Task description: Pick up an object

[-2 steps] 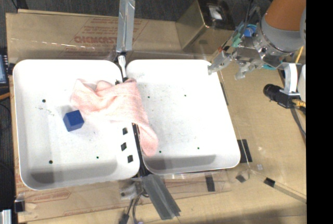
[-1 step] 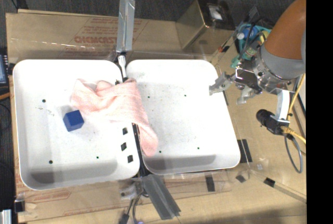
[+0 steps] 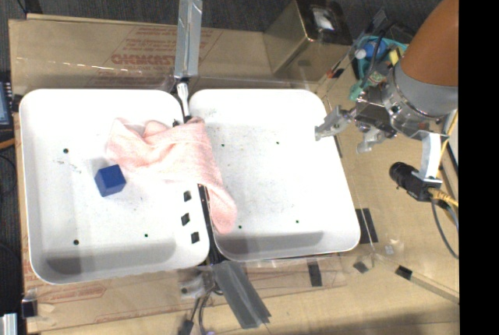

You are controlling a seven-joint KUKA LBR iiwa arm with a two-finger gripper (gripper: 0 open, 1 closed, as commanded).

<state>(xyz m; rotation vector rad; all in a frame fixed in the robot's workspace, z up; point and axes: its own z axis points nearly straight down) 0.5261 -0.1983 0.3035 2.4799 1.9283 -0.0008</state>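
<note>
The arm (image 3: 433,37) is reaching in, partly cut off at the right edge. The pink cloth (image 3: 175,158) is lying over the wall between the left bin (image 3: 47,248) and right bin (image 3: 312,236). The gripper (image 3: 347,132) is hanging past the right bin's right edge, fingers apart, holding nothing. The blue block (image 3: 110,179) is sitting in the left bin, touching the cloth's edge.

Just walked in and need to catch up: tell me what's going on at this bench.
A robot arm is set to pick up an object from two white bins. Its gripper sits at the right edge of the right bin, with nothing between its fingers. A pink cloth lies draped over the divide between the bins, mostly in the left bin. A blue block sits in the left bin beside the cloth. Nothing has been picked up yet.
</note>
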